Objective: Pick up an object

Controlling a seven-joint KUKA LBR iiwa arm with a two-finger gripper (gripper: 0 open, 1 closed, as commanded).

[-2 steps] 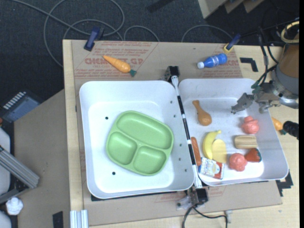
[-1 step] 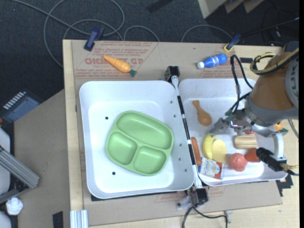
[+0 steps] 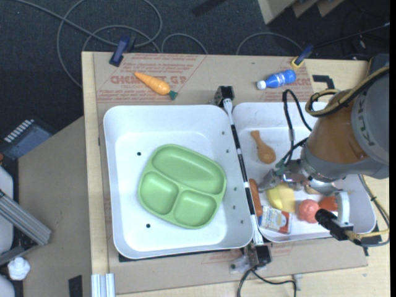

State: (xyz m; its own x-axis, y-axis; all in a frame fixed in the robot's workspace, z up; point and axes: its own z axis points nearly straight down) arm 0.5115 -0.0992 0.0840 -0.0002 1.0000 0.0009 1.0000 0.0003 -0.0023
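Note:
My gripper (image 3: 283, 178) hangs low in the right bin (image 3: 362, 221), with the grey and orange arm (image 3: 337, 138) reaching in from the right. Just below it lies a yellow rounded object (image 3: 280, 197). A red-orange object (image 3: 307, 209) sits to the right of that, and a small printed packet (image 3: 276, 219) lies at the bin's front. A red sausage-like piece (image 3: 253, 195) rests along the bin's left wall. A brown drumstick toy (image 3: 263, 147) lies further back. The wrist hides part of the bin's middle.
The left bin (image 3: 124, 135) holds a green divided plate (image 3: 181, 185). On the bench behind the bins lie an orange carrot toy (image 3: 154, 83) and a blue-and-white bottle (image 3: 276, 80). A black clamp (image 3: 224, 94) sits between the bins at the back.

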